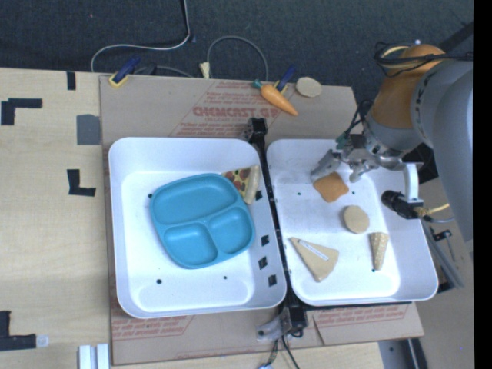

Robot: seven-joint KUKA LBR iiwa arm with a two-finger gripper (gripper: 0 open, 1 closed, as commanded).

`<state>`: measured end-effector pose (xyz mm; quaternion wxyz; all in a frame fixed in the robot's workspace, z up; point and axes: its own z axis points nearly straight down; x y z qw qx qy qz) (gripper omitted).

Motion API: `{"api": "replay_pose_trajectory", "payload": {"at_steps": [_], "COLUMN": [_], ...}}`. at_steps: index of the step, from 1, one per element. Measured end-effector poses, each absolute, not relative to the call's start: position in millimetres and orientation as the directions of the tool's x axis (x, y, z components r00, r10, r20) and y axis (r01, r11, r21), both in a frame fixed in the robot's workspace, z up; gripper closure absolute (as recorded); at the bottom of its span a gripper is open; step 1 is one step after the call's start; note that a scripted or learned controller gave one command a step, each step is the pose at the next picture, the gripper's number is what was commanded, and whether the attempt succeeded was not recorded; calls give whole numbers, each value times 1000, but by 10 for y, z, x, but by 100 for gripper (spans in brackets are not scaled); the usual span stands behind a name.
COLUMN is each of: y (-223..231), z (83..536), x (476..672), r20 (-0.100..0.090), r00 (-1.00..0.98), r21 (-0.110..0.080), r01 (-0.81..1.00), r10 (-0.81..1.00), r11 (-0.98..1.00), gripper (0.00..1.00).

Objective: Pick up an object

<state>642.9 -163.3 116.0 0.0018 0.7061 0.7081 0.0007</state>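
You look down from one fixed camera above the surface (46, 229), tilted at a slant, far enough back to take in both white bins: left bin (127, 160) toward 9 o'clock, right bin (415, 283) toward 3 o'clock. The arm (430, 106) enters from 2 o'clock.

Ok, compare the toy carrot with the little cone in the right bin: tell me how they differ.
The carrot is bright orange with a green tip; the cone is pale tan. The carrot lies on the cardboard behind the bins, outside both; the cone lies inside the right bin, near its right wall. The carrot lies at a slant across the view; the cone points almost straight toward the bin's front edge. Both are small and tapered.
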Motion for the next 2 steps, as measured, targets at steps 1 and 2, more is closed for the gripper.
{"api": "replay_pose_trajectory", "payload": {"at_steps": [1, 2], "y": [-1506, -1512], "z": [873, 998], "x": [6443, 6460], "r20": [-6, -7], "r00": [-1, -2], "r21": [5, 11], "r01": [1000, 1000], "r10": [1000, 1000], "r11": [1, 2], "gripper": [0, 100]}}
